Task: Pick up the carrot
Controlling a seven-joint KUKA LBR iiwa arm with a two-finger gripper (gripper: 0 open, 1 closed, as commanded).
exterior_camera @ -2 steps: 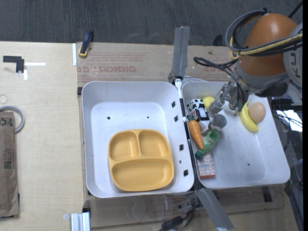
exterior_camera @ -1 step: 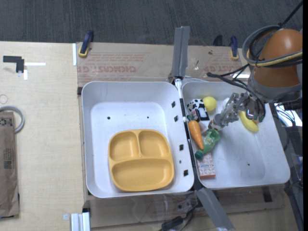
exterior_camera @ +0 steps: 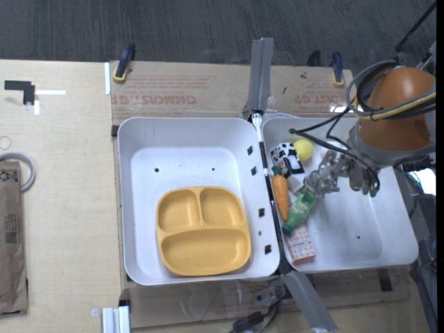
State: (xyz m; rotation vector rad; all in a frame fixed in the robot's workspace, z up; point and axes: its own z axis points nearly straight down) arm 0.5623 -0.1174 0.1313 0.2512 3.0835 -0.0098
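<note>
While the small printed box (exterior_camera: 300, 245) sat nearest the camera in the right bin (exterior_camera: 374, 245), the green bottle (exterior_camera: 298, 211) lay just beyond it, touching the carrot (exterior_camera: 279, 194), which rested lengthwise against that bin's left wall. Farther back lay a black-and-white toy (exterior_camera: 285, 158) and a yellow ball (exterior_camera: 303, 148). The gripper (exterior_camera: 323, 179) hovered just right of the carrot, holding nothing; how wide it stood could not be told. This looked like the approach step: next it would need to shift left and descend over the carrot, clear of the bottle.
</note>
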